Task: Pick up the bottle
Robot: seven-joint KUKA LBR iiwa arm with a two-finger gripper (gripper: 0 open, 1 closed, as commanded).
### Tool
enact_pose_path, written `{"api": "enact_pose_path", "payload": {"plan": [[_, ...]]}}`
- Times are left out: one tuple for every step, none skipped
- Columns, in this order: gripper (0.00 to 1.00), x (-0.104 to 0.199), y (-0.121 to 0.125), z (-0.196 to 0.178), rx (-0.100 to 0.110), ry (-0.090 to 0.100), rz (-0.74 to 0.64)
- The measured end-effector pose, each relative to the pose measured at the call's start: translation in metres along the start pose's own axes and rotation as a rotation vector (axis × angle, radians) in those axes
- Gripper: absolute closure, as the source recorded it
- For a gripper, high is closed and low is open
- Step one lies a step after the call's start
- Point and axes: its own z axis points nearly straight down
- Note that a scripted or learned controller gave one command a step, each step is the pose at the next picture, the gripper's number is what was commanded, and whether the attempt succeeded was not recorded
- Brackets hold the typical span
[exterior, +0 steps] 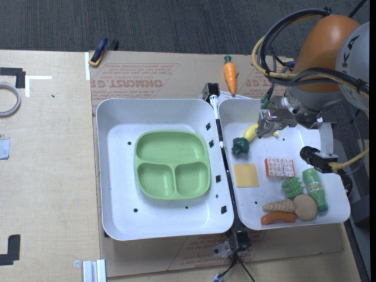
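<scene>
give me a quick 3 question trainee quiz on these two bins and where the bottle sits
1. True or false: the green bottle lies in the left bin.
2. What sits in the left bin? A) divided green plate B) cheese slice C) broccoli
3. Fill in: the carrot lies ____ both bins, on the cardboard.

Key
1. False; it lies in the right bin, near its right wall, while the gripper is over the bin's upper part by a yellow item.
2. A
3. outside

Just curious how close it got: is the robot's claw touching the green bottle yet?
Apart. The camera view shows the gripper near the bin's far end, with bare white floor between it and the green bottle.
</scene>
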Motion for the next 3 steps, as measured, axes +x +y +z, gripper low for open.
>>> {"api": "enact_pose_path", "payload": {"plan": [[1.00, 0.027, -0.057, -0.035, 0.001, 0.000, 0.094], [1.00, 0.084, -0.104, -0.007, 0.002, 0.000, 0.096], [1.00, 0.150, -0.097, 0.022, 0.002, 0.000, 0.162]]}}
